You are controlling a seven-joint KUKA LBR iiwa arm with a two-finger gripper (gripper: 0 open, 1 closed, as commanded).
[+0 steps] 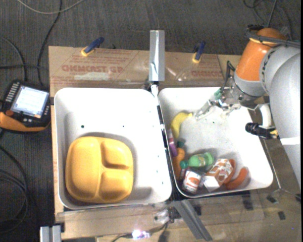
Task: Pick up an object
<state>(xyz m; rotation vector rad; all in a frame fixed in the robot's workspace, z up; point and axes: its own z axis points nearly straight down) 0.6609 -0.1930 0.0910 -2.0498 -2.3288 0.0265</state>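
The right bin [257, 150] holds several small items. A yellow banana [179, 123] lies at its left wall, near the back. Along the front sit a green bottle [200, 160], a red and white can [192, 180], an orange and white carton [220, 170] and an orange-red sausage shape [238, 178]. A purple pen [171, 145] and an orange carrot-like piece [181, 158] lie along the left wall. My gripper [204, 110] hangs over the back of this bin, just right of the banana. It is open with nothing between its fingers.
The left bin [65, 105] holds a yellow divided plate [99, 169] at its front. A metal bar [156, 54] stands behind the seam between the bins. A teach pendant [24, 105] lies on the floor at left.
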